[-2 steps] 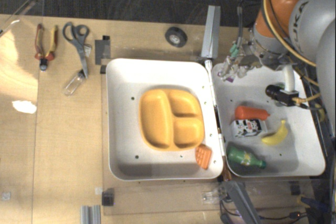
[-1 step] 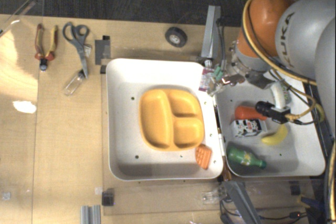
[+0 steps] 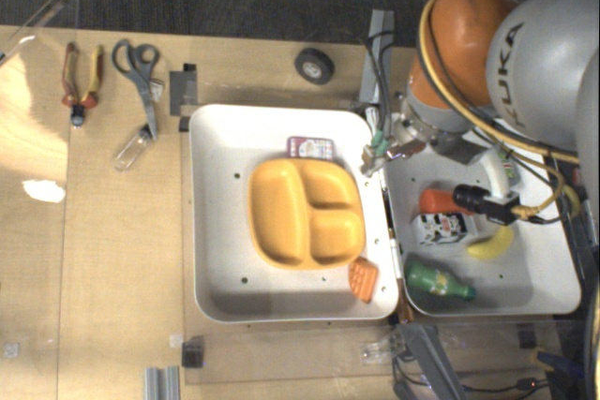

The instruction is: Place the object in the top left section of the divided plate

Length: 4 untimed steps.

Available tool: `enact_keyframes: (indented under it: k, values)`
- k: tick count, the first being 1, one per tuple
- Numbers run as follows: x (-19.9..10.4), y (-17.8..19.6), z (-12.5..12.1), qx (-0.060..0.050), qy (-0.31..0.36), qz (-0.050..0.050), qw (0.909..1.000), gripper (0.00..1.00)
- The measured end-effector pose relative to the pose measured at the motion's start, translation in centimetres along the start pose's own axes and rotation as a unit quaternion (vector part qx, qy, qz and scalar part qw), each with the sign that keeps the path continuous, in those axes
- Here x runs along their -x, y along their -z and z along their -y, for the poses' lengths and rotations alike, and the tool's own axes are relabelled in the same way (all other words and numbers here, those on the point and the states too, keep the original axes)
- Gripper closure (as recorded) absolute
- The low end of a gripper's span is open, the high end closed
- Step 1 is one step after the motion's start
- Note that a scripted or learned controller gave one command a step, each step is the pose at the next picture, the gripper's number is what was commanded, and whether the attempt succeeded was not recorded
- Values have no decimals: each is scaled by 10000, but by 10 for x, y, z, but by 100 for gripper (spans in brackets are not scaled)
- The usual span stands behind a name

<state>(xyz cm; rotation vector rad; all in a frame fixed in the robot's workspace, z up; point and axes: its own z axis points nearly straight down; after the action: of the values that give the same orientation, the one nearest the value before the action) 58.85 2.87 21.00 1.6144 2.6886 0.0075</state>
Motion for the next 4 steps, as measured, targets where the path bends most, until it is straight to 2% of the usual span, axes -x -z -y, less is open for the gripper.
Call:
enact_keyframes:
  k: [1,2,3,4]
  values:
    - [-8,18,1,9,1051,6,9945,100]
    - [42,52,27,10,2113,14,9774,100]
    - [71,56,78,1,1829,12,9831,100]
    - [155,-4,56,-10,1876,5,9822,100]
